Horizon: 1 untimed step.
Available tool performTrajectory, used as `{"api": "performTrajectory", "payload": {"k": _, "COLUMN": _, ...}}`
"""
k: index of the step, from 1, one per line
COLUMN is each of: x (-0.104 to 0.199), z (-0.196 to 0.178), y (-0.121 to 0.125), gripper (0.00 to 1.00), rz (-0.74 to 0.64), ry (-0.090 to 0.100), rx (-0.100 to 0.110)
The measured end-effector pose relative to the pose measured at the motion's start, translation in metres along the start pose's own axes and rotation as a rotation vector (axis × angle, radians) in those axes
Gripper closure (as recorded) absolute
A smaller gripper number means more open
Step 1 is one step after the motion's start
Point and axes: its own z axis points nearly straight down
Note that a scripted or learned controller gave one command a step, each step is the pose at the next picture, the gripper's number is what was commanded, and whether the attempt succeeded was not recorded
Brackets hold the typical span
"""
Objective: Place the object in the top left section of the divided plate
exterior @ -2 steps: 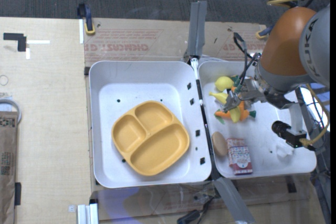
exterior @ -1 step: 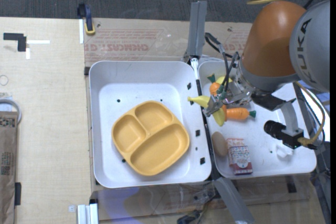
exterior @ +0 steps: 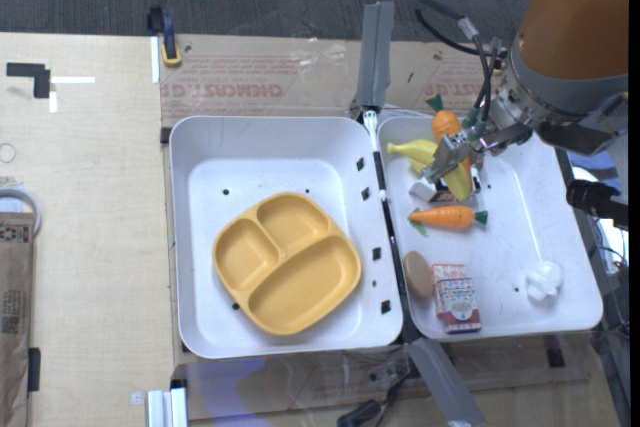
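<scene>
Down at the front of the right bin (exterior: 560,315) stands a small red and white carton (exterior: 456,298), touching a brown roundish thing (exterior: 417,273). A white lump (exterior: 543,282) lies near them. Farther back lie a carrot (exterior: 447,216), a yellow banana (exterior: 428,155) and a second carrot (exterior: 445,122). The left bin (exterior: 200,215) holds the yellow divided plate (exterior: 288,261), with nothing in its parts. The grey and orange arm (exterior: 580,5) leans in from the right, its claw (exterior: 450,158) low over the banana. I cannot tell if it is clenched.
</scene>
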Motion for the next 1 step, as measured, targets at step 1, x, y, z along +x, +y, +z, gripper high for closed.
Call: {"api": "performTrajectory", "payload": {"k": 1, "x": 0.0849, "z": 0.1400, "y": -0.0039, "gripper": 1.00, "rz": 0.007, "ry": 0.002, "rx": 0.003}}
